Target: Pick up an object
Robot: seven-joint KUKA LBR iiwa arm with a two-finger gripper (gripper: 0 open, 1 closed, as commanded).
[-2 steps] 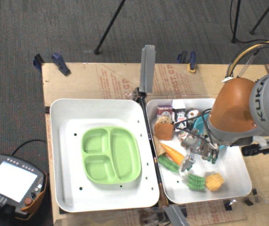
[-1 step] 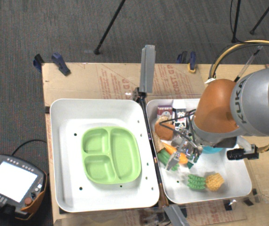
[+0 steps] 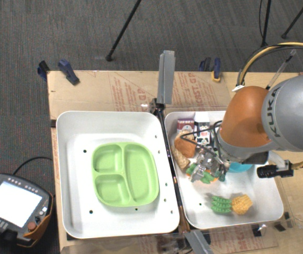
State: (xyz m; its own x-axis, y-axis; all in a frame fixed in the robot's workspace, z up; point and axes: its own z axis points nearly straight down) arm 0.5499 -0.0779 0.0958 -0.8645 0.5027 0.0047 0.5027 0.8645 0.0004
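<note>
Down in the right bin [image 3: 268,208] the gripper [image 3: 208,169] sits low among the toys [image 3: 193,165], but I cannot tell its grip, so nothing looks picked up yet.

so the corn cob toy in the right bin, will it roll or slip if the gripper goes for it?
The corn cob toy looks rounded and tapered, so it may roll if nudged sideways. Its bumpy yellow surface probably gives some grip. It lies against a green pea pod toy, which could shift along with it.
</note>
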